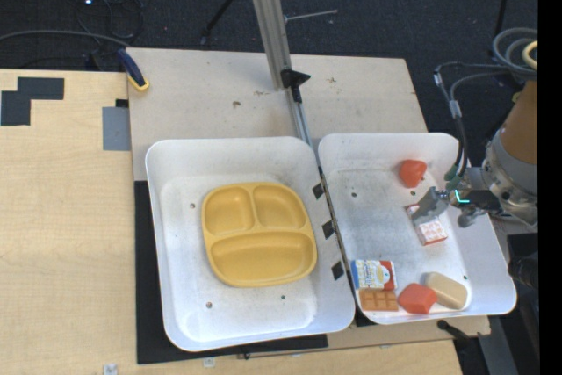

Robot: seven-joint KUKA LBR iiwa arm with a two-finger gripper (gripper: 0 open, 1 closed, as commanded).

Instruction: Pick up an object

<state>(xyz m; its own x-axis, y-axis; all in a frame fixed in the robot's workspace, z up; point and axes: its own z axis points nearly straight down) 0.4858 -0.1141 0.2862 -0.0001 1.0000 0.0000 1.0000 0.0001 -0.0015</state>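
1. While the arm (518,145) reaches in from the right of my view, its gripper (443,205) sits low over the right bin (369,155), near that bin's right wall.
2. I cannot tell from this slanted view how the gripper is set; it is too small and dark against the bin floor.
3. Just below the gripper lies a small red-and-white packet (431,231), close enough that I cannot tell whether they touch.
4. Up and left of the gripper rests a red-orange block (412,172), apart from it.
5. Along the right bin's near edge I see a small printed carton (373,274) with an orange waffle-like piece (379,300) just below it, then a red piece (417,299) touching a pale tan oblong (448,290).
6. Over in the left bin (176,294) lies a yellow divided plate (260,233), roughly in the middle.
7. Both bins rest on the tabletop (211,92), where a metal post (270,22) stands behind them.
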